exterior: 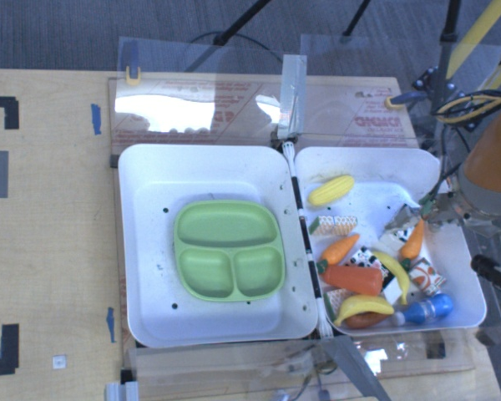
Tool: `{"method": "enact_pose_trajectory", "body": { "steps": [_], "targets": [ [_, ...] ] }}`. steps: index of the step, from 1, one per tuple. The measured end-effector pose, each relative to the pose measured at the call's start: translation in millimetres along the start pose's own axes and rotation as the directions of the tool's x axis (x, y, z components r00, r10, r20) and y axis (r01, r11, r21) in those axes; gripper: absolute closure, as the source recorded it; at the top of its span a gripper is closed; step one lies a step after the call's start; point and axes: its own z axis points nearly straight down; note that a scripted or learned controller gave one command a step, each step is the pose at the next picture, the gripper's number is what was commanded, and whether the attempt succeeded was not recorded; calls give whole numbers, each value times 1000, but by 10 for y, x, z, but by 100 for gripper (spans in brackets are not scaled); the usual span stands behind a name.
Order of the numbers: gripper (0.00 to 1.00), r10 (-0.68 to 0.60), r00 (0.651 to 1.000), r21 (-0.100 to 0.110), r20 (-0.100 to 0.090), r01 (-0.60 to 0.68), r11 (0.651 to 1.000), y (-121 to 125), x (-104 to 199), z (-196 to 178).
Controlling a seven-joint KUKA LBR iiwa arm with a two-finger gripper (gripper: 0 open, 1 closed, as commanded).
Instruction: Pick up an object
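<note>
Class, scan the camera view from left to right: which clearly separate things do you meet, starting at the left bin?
Left white bin → green divided tray → yellow corn → blue bottle → gripper.

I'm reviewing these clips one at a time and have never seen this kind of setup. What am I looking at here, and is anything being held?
This is one fixed camera looking down at a slant on a bench with two shallow white bins. The left bin holds a green divided tray. The right bin holds a pile of toy items: a corn cob, two carrots, a red piece, bananas and a blue bottle. The robot arm, grey and orange, reaches in from the right edge. Its gripper sits low over the right bin near the upper carrot, but I cannot tell whether anything is between its fingers.
</note>
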Motion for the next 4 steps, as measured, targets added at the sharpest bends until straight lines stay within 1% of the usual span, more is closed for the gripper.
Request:
{"method": "enact_pose_trajectory", "body": {
  "steps": [1, 2, 3, 4],
  "targets": [
    [0, 12, 1000, 14, -18, -12, 1000, 50, -50, 14],
    [0, 21, 1000, 17, -19, -20, 1000, 62, -57, 19],
    [0, 90, 996, 7, -4, -90, 996, 3, 3, 9],
    [0, 51, 999, 3, -1, -51, 999, -21, 8, 5]
  ]
}}
